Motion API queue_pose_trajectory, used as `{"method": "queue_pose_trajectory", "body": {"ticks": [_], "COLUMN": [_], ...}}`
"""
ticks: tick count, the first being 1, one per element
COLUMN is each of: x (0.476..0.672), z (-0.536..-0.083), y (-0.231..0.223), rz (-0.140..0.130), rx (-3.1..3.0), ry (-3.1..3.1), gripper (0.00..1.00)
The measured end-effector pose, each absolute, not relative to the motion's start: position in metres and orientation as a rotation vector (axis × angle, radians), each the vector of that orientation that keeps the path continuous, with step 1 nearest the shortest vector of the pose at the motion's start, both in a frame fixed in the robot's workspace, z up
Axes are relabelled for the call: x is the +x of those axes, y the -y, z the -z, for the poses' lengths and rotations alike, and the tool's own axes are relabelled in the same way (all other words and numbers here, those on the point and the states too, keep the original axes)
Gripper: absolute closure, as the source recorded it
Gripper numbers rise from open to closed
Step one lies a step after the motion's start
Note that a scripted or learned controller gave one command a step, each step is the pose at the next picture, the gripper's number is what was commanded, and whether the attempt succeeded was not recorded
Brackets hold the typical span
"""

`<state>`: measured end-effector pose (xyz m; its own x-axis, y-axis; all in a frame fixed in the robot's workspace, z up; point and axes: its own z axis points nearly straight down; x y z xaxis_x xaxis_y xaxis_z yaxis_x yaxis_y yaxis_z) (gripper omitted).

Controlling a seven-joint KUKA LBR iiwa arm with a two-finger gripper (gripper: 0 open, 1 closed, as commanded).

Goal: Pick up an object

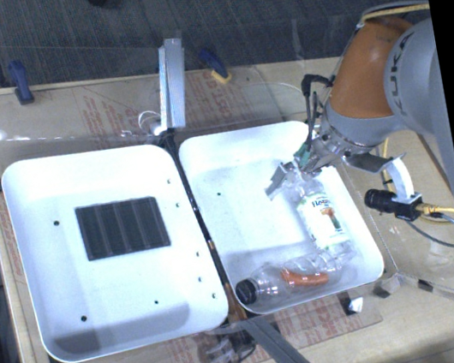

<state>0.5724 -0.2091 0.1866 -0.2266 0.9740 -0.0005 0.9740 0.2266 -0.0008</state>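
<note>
Nearest to me, along the front wall of the right bin point(217, 221), lies a clear plastic bottle point(292, 279) on its side, dark cap pointing toward the left bin point(40, 253), something orange showing through its crumpled wall. Just behind it, running away toward the far right corner of that same bin, lies a second clear bottle point(321, 216) with a white label bearing an orange mark. Both look empty, so I would judge them light, thin-walled and slick, likely to dent or squirt sideways under a pinch; the labelled one's mid-body seems the firmer place to take hold, across its width.

Further back, the gripper point(298, 165) sits low over the labelled bottle's far end, by its neck. From here I cannot tell whether it is closed on anything; the clear plastic and grey metal blur together.

Left of the right bin, the other bin is smooth white plastic with rounded corners, carrying a dark ribbed rectangular panel point(122, 227). Beyond both, blue clamps point(18, 81) grip the counter point(66, 105) edge.
</note>
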Motion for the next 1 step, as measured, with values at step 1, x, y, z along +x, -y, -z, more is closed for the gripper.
{"method": "queue_pose_trajectory", "body": {"ticks": [1], "x": [0.5854], "z": [-0.1938], "y": [0.2095], "rz": [-0.001], "rx": [-1.895], "ry": [2.508], "gripper": [0.0]}}
